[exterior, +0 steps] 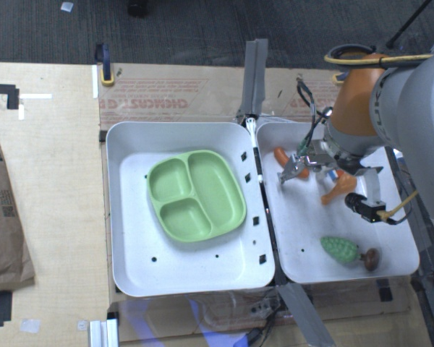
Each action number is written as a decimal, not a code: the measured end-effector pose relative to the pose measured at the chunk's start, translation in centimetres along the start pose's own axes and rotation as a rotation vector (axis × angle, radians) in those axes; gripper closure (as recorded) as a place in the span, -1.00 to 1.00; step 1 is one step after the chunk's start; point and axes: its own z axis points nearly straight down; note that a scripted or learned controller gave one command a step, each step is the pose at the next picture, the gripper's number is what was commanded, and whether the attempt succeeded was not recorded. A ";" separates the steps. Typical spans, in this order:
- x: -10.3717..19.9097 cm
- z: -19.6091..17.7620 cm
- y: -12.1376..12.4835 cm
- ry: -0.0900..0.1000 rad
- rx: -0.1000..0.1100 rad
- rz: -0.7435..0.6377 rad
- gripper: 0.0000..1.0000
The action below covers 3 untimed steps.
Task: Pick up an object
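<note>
My gripper (295, 169) is low in the right bin (390, 266), near its left wall at the back. A small orange carrot-like piece (280, 155) lies right beside it on the upper left, touching or nearly touching it. A second orange piece (338, 186) lies just to its right, partly under the wrist. Toward the front of the same bin rests a green bumpy object (339, 249) with a brown knob (371, 259) at its right end. Whether anything sits inside the gripper is hidden by the metal parts.
The left bin (130, 266) holds a light green divided plate (196, 194). A grey divider bar (254, 78) rises between the bins at the back. Cables hang from the arm over the right bin's right side. A brown paper bag (3, 215) lies at the far left.
</note>
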 end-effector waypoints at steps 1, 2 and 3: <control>-2.0 0.4 3.2 0.018 0.053 -0.126 -1.00; -2.6 -0.3 3.1 0.005 0.051 -0.129 1.00; 3.6 -10.0 3.7 0.000 -0.002 -0.127 1.00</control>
